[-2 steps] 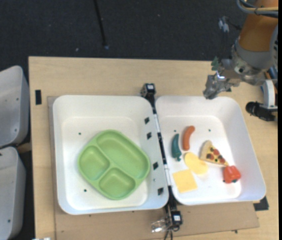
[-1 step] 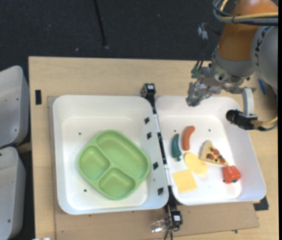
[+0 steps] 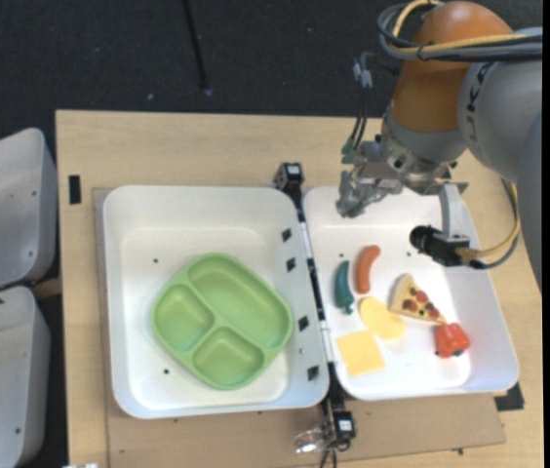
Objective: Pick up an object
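The right bin (image 3: 485, 364) holds several toy foods. An orange-red sausage (image 3: 366, 268) lies beside a teal pickle (image 3: 342, 286). A pizza slice (image 3: 416, 300) sits to their right, with a small red piece (image 3: 452, 339) past it. A pale yellow blob (image 3: 383, 319) and a yellow cheese square (image 3: 361, 352) lie toward the front. My gripper (image 3: 351, 201) hangs over the bin's far left corner, behind the sausage and apart from it. Nothing shows in its grasp.
The left bin (image 3: 124, 261) holds a green divided plate (image 3: 221, 320). A black clip-lined divider (image 3: 307, 271) separates the two bins. A black cylinder with a cable (image 3: 438, 244) juts from the wrist over the right bin's back.
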Controlling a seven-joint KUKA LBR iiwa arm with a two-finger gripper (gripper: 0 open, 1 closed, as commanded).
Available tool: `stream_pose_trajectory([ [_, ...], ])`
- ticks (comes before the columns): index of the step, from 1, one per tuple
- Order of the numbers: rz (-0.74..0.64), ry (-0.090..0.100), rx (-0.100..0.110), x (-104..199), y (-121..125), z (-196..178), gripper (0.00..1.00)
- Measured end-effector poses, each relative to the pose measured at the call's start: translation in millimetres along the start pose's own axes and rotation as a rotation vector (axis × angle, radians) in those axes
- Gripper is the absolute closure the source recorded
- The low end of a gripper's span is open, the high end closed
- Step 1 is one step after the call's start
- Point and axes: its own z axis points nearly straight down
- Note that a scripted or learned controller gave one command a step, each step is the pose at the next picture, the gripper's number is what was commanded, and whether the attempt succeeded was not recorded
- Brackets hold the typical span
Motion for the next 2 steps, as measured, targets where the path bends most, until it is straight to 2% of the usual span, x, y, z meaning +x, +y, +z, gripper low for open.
stream_pose_trajectory([
  [2, -0.002, 0.002, -0.001, 85, -32, -3, 1.00],
])
